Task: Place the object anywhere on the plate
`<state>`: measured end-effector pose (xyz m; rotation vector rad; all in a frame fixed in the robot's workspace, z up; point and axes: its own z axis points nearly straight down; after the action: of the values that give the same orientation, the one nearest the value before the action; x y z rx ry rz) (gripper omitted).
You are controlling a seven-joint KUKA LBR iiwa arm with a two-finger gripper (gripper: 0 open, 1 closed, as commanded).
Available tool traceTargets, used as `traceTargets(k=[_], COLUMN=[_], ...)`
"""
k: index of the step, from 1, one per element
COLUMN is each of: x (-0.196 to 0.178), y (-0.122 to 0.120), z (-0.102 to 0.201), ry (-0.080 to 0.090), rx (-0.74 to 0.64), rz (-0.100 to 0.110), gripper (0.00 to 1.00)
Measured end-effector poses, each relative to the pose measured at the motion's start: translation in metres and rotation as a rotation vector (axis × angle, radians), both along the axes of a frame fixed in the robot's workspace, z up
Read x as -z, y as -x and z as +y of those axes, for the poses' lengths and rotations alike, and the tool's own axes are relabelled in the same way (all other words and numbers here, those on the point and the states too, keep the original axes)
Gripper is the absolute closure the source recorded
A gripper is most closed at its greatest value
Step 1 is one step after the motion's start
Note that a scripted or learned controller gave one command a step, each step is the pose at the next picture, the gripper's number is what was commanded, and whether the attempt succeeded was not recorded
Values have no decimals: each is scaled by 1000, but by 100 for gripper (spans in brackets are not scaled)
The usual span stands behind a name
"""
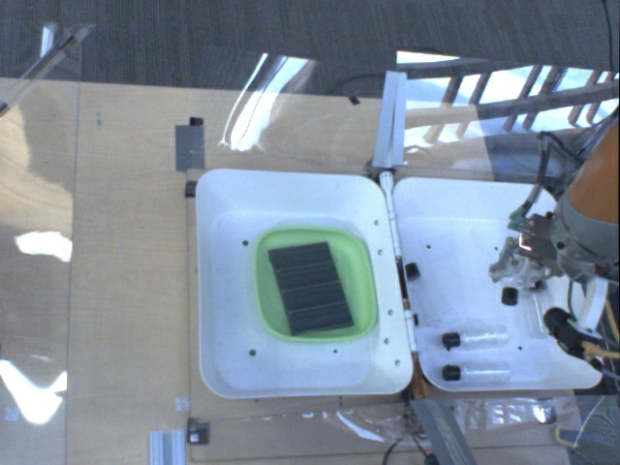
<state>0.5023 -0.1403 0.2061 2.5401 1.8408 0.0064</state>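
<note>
Presently, the dark grey ribbed rectangular slab [310, 289] lies flat on the lime-green square plastic plate [362, 260], inside the plate's rim, with its long side tilted slightly toward 11 o'clock. The plate sits in the middle of the left shallow white bin [223, 260].

The grey metal two-finger gripper [514, 275] is over the right shallow white bin [455, 216], toward that bin's 3 o'clock side. Whether the gripper is spread or pressed together cannot be told from this view, and nothing can be seen pinched in it. The orange band of the arm [593, 197] shows at about 1 o'clock from the gripper.

The slab lies at about 9 o'clock from the gripper, well apart from it, with the wall shared by the two bins between them.

Two clear plastic tubes with black caps rest on the floor of the right bin at roughly 7 o'clock from the gripper. The upper tube [477, 339] and the lower tube [480, 371] lie near each other, roughly parallel. A small black piece [410, 271] rests near the right bin's 9 o'clock wall. Both bins stand on the pale wooden bench [116, 260].
</note>
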Motion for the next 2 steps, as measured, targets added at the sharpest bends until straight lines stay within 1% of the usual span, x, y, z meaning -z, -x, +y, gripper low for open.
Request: traceTargets(k=[1,2], x=[11,-14], y=[-23,-33], z=[77,149], ry=[-1,0], rx=[-188,-315], rz=[2,0], gripper=[100,100])
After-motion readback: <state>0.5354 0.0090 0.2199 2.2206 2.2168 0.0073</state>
